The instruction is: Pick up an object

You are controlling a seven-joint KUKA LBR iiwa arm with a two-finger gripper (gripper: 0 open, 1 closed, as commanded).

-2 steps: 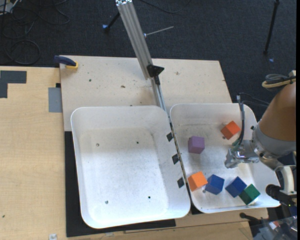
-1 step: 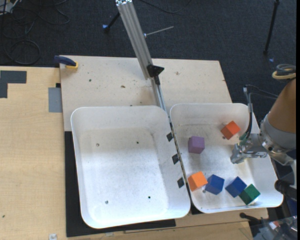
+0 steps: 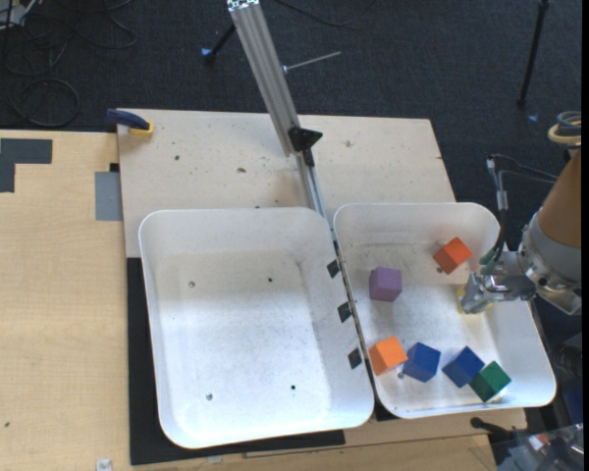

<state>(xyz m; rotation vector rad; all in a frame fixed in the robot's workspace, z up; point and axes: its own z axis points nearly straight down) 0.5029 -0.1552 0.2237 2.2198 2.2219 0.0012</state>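
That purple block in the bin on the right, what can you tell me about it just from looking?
The purple block is a small cube, plain and matte, perhaps painted wood or plastic, though I cannot tell which. It sits flat on the floor of the right bin, in its upper left part, near the divider between the two bins. It stands alone: nothing touches it. The orange blocks, the blue blocks and the gripper all lie apart from it.
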